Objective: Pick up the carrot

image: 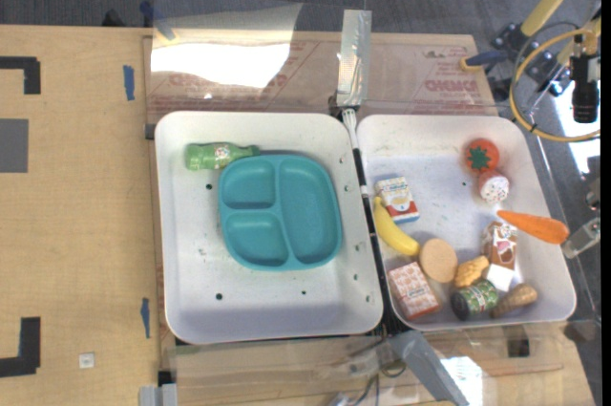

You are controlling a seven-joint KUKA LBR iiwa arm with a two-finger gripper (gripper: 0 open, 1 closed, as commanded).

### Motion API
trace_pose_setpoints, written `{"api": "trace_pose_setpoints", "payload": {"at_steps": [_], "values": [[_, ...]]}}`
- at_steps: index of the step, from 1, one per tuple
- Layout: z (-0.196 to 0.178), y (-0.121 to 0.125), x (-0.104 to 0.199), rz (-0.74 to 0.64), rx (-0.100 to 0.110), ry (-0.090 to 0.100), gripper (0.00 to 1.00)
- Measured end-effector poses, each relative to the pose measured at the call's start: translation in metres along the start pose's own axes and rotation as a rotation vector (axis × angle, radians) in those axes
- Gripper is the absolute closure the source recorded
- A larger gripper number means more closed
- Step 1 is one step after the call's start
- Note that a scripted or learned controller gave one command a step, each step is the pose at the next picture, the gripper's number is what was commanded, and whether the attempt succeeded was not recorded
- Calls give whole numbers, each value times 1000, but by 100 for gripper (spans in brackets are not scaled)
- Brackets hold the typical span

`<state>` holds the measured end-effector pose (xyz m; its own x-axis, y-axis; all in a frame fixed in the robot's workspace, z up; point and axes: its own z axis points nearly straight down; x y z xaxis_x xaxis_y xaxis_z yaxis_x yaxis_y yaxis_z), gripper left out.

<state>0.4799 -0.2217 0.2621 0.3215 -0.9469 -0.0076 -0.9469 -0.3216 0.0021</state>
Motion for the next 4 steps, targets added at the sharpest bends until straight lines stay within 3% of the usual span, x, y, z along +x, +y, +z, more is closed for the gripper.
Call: {"api": "trace_pose_setpoints", "payload": {"at_steps": [1,2,3,4], "values": [[10,-3,-6,-141,2,5,100],[0,-3,-6,-383,5,7,100],[-165,-21,-4,-686,7,14,100],[-17,-21,6,-915,2,-2,100]]}}
